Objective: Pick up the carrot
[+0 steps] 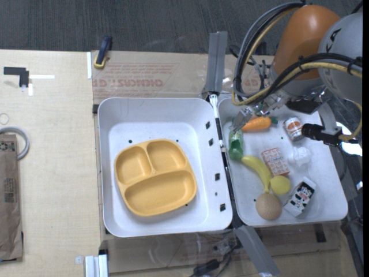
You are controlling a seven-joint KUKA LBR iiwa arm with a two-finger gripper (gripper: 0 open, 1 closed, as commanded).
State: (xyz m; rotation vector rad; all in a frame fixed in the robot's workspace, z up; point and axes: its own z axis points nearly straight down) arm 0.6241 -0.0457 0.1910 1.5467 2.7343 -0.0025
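The orange carrot [258, 124] lies on its side near the far left corner of the right bin [331, 172], its green top pointing right. My gripper [254, 112] is low over the bin, just above and touching or nearly touching the carrot's left end. Cables and the wrist hide the gripper's tip. The grey arm with its orange band [305, 30] reaches in from the upper right.
In the right bin there are also a green item [235, 146], a banana [256, 169], a lemon [280, 184], a brown round fruit [268, 206], a red-and-white packet [275, 160], a small can [293, 128] and a black-and-white carton [301, 196]. A yellow divided plate [154, 176] lies in the left bin [109, 154].
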